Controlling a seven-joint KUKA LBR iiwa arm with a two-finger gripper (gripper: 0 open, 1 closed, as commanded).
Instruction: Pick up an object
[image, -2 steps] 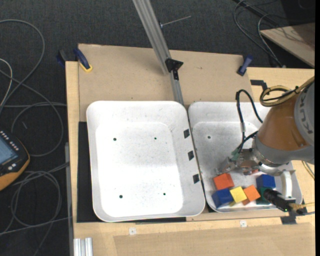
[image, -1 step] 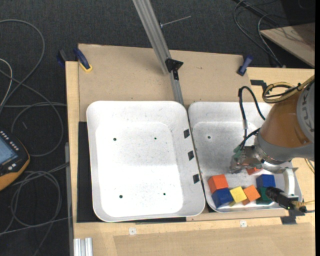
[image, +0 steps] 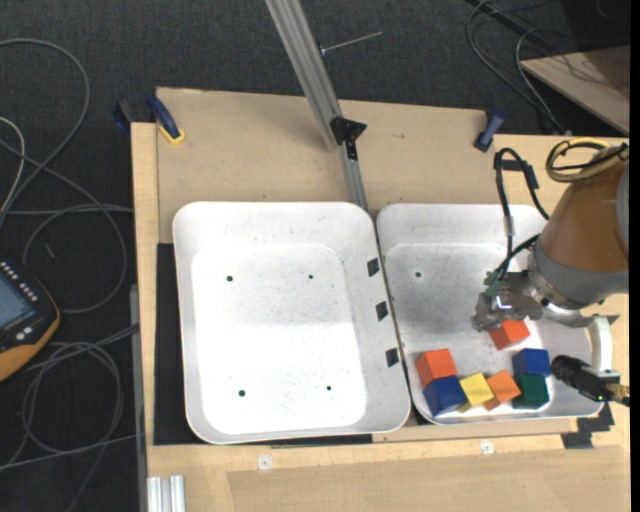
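An orange block (image: 512, 332) sits tilted on the floor of the right bin (image: 440, 235), directly under the gripper (image: 497, 312), touching or nearly touching its tip. Whether the jaws are spread or pinching that block cannot be told, since the wrist hides them.

From that block, the other blocks lie toward five to seven o'clock along the bin's near wall. A blue block (image: 531, 361) is just at five o'clock, with a green block (image: 533, 390) right below it. At seven o'clock stands a larger orange block (image: 435, 364), and under it a second blue block (image: 446, 396). Between the two groups lie a yellow block (image: 478, 389) and a small orange block (image: 503, 385), touching one another.

The count in the right bin: three orange, two blue, one yellow, one green, seven blocks in all.

The left bin (image: 200, 235), at nine o'clock from the cluster, shows a speckled white floor with four dark dots. Both bins rest side by side on the wooden bench (image: 250, 130).

The arm (image: 590, 245) enters from three o'clock, its orange band above the wrist.
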